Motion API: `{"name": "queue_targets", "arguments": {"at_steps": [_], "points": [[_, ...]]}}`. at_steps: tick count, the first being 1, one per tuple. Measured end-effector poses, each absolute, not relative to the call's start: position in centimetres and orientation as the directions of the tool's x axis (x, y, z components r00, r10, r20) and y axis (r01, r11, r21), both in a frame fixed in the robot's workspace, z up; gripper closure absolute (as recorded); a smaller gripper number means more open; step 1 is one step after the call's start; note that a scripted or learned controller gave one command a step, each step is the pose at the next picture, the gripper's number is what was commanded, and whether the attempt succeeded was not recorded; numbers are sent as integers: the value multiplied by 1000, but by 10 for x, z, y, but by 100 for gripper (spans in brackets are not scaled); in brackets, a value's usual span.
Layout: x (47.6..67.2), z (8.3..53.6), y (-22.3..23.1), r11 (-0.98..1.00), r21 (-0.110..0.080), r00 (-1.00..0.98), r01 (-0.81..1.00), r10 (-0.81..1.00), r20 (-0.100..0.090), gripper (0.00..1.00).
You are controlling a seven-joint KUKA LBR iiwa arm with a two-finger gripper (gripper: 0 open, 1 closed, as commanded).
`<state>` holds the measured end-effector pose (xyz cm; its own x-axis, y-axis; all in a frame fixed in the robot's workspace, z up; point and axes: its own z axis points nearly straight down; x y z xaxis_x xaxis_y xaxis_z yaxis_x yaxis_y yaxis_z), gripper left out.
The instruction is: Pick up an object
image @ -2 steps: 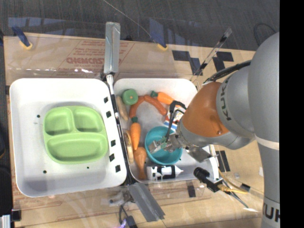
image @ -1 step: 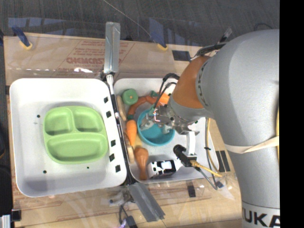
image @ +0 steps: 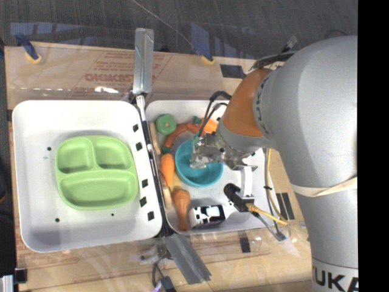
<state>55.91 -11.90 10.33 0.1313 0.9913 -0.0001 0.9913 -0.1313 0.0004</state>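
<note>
The gripper (image: 200,154) is lowered into the blue bowl (image: 197,170); its opening cannot be told. The smooth rim may be missed or slip free.

Two bins sit side by side on the worktop (image: 73,72). The left bin (image: 30,181) holds a divided tray (image: 95,172) near its middle. The right bin (image: 255,221) holds a bowl (image: 197,169) at its centre, with the gripper (image: 202,152) over the bowl. A carrot (image: 168,170) lies left of the bowl, along the bin's left wall. A round lid (image: 165,124) lies behind the carrot. A small toy car (image: 208,215) sits in front of the bowl.
</note>
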Motion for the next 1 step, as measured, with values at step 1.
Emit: {"name": "queue_targets", "arguments": {"at_steps": [1], "points": [[562,94,-170,134,4,-134,991,991,-2,100]]}}
